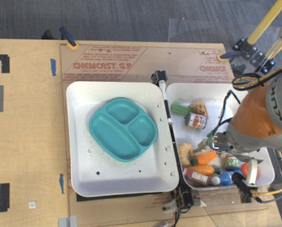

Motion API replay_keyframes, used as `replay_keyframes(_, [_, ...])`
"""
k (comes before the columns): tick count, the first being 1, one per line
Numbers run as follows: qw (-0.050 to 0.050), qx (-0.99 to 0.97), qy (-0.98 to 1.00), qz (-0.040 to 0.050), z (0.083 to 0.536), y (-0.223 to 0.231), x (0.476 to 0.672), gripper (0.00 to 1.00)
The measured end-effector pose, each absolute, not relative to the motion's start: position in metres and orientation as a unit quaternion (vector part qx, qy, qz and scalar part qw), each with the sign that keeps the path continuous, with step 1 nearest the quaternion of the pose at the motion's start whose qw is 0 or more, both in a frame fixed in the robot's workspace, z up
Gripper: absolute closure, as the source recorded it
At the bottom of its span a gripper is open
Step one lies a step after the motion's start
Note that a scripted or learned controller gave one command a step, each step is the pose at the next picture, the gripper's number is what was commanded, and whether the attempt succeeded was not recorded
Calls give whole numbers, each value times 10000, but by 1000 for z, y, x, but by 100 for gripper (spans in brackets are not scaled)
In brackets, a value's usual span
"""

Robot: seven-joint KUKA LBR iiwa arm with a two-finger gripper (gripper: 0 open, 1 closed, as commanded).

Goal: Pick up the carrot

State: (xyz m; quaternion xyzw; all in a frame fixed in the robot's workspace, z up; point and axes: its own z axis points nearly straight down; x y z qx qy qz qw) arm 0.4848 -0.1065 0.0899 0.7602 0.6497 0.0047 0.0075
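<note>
The carrot (206, 158) is a short orange piece lying in the lower part of the right bin (216, 94), among other toy foods. My gripper (215, 143) hangs low over the bin, just above and to the right of the carrot's upper end. The grey arm with its orange band (256, 115) comes in from the right and hides part of the bin's right side. Whether the gripper touches the carrot is unclear.
The left bin (79, 141) holds a teal divided plate (123, 128). Crowded around the carrot are a tan bread piece (185, 151), a second orange item (201, 170), a red bottle (195, 176), a blue item (225, 178) and a green can (232, 162). A green bottle (180, 109) and a red can (196, 121) lie farther back.
</note>
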Motion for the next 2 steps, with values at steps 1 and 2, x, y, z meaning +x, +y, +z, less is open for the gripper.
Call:
replay_keyframes(1, [117,7603,6494,65,101,-107,487,100])
replay_keyframes(2, [-10,7710,6368,32,186,-2,500,100])
